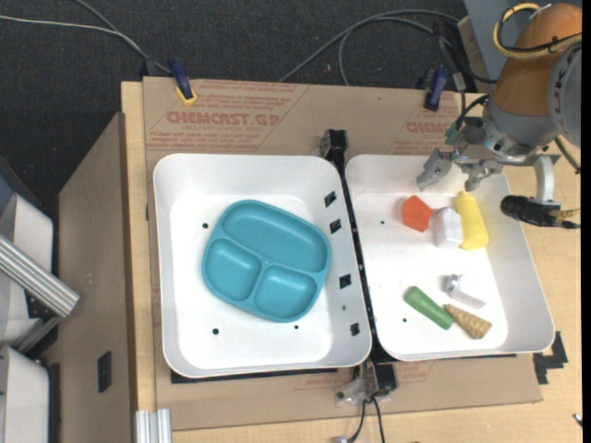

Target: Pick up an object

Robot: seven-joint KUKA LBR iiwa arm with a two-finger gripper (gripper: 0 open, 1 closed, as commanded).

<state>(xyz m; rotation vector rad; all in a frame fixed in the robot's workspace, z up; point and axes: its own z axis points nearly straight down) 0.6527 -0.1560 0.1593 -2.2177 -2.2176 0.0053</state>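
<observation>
My gripper (454,175) hangs over the far end of the right bin (517,275), its fingers spread open with nothing between them. Just below it lie an orange block (416,213), a white block (448,228) and a yellow banana-like piece (473,221), packed close together. Nearer the front of that bin are a green cylinder (426,305), a tan ridged cone (469,321) touching its end, and a small white and grey piece (463,292).
The left bin (175,247) holds a teal divided plate (266,259). A black divider with clips (343,238) runs between the bins. Cables and blue clamps (181,81) lie along the far edge of the bench.
</observation>
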